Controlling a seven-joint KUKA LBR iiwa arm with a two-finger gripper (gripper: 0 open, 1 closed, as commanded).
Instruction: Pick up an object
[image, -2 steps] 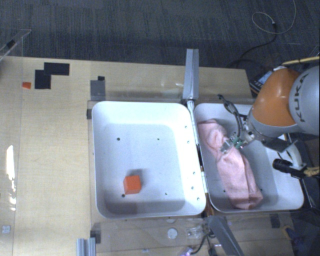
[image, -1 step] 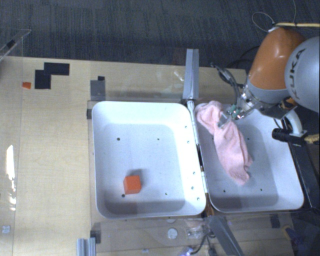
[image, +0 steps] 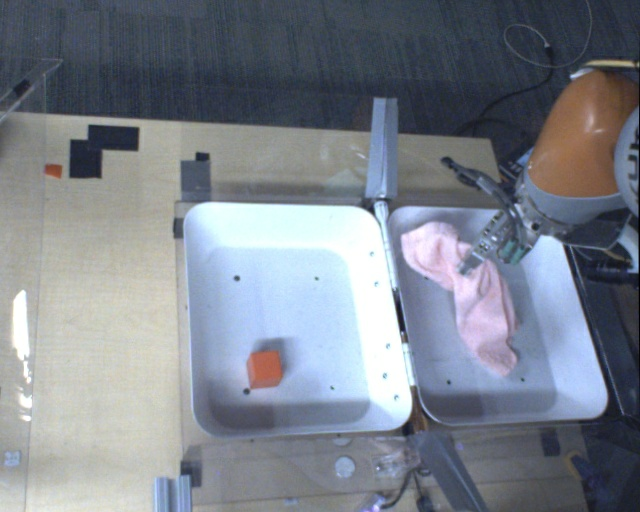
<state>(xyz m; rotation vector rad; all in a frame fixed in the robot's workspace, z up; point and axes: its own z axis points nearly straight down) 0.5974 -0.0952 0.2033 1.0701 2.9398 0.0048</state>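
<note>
Pink cloth (image: 470, 300) lies in the right bin (image: 560, 400). Our tool (image: 478, 258) sits low on its far part, and we cannot tell its state. We think it's grabbing now; next comes lifting straight up.

Arm (image: 590, 140) cut off at right edge; pincer (image: 487, 250) tips too blurred against pink cloth (image: 470, 295).
</note>
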